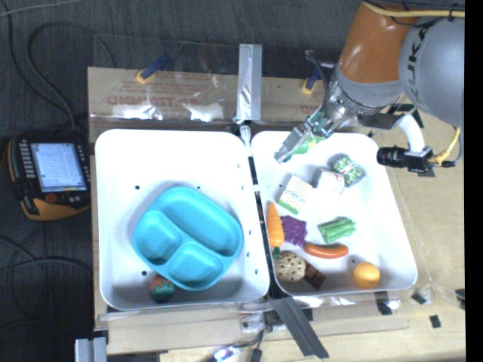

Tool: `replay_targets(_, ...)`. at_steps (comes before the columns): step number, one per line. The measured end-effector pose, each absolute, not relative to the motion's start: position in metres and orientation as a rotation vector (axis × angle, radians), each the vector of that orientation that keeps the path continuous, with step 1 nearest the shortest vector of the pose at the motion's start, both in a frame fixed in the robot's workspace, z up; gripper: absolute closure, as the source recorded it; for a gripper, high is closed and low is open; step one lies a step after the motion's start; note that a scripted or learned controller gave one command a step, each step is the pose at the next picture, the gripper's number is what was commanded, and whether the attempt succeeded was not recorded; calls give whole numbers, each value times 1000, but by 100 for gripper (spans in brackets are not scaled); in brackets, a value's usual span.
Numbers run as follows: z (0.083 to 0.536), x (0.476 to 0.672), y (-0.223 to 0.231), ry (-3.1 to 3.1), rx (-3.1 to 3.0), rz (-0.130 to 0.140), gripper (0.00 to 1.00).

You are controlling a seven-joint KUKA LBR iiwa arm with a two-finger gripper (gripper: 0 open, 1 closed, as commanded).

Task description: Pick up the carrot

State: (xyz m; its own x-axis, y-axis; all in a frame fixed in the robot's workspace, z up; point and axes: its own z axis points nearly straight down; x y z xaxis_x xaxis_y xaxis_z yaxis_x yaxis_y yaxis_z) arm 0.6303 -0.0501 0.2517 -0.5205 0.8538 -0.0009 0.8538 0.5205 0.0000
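The fingers (290, 151) hang over the right bin (392, 202), apart from the carrot (275, 225).

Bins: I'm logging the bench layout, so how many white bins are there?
2. The left bin holds a blue divided tray; the right bin holds the carrot and other toy foods, under the gripper.
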Motion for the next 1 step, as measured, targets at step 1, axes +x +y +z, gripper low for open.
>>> replay_targets(1,183,605,36,2832,1364,-2,100)
